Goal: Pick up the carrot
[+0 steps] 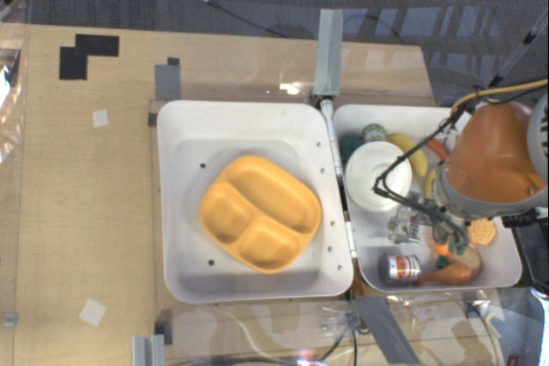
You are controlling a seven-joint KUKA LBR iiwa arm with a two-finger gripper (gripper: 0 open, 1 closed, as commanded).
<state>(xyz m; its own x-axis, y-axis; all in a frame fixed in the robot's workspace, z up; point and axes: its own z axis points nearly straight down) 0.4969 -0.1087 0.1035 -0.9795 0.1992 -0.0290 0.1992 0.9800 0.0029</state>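
The carrot (453, 273) is an orange-brown taper lying along the front wall of the right bin (515, 270), with a green tuft at its upper left end. My gripper (413, 229) hangs low in that bin, just above and to the left of the carrot, over the gap between a white plate (377, 176) and a soda can (401, 268). The orange band of the arm (493, 154) covers the bin's right side. I see nothing held in the gripper.
A yellow banana (410, 152) and a green item (372, 133) lie at the back of the right bin. A round tan cracker (483, 231) sits right of the gripper. The left bin (180, 184) holds a yellow divided plate (260, 212).
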